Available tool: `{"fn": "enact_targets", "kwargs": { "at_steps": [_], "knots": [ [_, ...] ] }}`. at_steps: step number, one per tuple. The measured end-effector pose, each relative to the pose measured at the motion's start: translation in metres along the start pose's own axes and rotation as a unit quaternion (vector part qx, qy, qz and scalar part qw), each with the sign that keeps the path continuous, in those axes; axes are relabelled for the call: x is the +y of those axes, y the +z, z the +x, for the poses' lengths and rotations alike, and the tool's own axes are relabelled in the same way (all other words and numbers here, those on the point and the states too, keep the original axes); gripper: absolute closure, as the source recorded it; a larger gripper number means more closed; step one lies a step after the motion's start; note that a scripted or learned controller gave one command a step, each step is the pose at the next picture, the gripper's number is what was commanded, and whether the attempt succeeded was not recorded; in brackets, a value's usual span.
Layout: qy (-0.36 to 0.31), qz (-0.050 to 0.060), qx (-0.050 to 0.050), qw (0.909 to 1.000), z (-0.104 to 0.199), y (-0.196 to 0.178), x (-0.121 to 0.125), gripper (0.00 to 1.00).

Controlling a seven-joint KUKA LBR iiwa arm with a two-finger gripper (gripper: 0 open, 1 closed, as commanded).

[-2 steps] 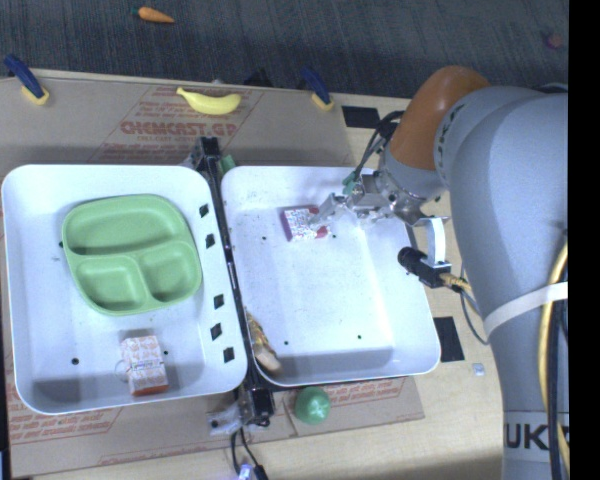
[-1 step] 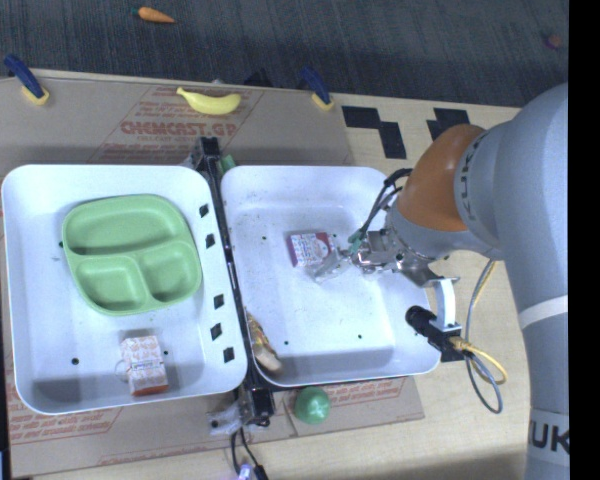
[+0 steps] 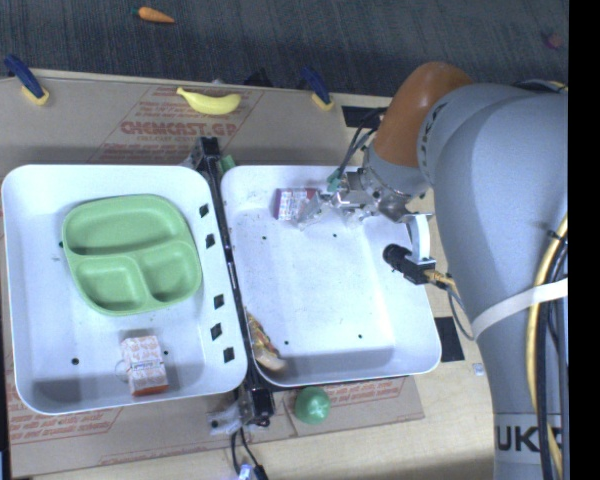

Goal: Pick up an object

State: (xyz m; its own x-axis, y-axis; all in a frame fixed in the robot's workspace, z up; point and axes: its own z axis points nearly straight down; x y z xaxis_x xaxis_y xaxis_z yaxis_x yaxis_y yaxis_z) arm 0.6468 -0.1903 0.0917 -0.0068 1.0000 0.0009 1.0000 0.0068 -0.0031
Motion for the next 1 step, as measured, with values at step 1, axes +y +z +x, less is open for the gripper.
{"fn": "enact_targets", "kwargs": {
  "at_steps": [1],
  "knots": [
    [0.0,-0.002,0.001,1.0,0.0544,-0.0435,0.0109,0.0]
  ]
}}
